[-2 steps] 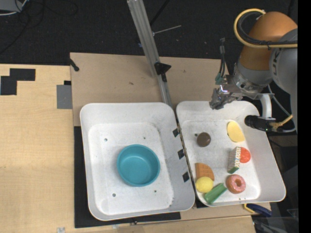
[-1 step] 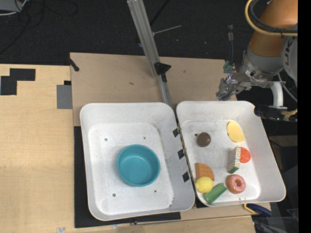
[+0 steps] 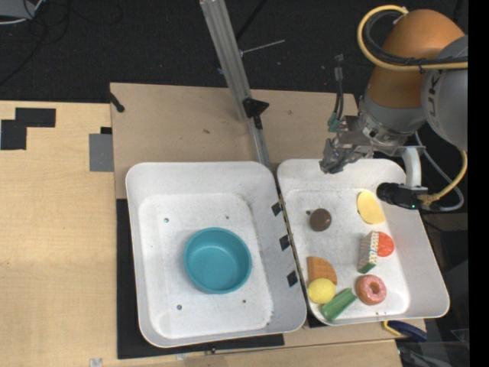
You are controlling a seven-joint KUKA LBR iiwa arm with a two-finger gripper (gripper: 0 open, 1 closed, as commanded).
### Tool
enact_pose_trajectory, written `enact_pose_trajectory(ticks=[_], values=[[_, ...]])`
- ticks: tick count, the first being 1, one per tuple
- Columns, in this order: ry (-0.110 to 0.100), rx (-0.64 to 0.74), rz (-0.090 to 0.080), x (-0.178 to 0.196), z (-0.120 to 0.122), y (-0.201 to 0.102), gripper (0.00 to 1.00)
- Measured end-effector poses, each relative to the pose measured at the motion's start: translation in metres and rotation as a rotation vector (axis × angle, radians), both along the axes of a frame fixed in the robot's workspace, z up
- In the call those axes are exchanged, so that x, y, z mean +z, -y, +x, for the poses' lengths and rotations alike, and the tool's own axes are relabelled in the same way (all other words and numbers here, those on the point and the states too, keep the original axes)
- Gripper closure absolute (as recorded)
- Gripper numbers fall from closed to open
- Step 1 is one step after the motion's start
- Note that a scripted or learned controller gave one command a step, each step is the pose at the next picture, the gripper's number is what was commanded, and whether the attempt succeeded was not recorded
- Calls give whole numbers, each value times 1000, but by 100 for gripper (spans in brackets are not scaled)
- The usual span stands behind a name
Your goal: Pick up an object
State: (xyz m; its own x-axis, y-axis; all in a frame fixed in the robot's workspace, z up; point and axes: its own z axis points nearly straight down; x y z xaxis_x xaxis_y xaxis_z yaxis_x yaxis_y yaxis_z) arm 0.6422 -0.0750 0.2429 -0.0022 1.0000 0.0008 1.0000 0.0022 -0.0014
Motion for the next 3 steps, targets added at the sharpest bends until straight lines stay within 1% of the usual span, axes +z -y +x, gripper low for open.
enact_pose_trajectory(ticks=[1,2,3], values=[[1,1,0,-4,-32,-53,100],[0,1,0,-7,-51,-107,100],[0,0,0,-9,-85,-141,100]])
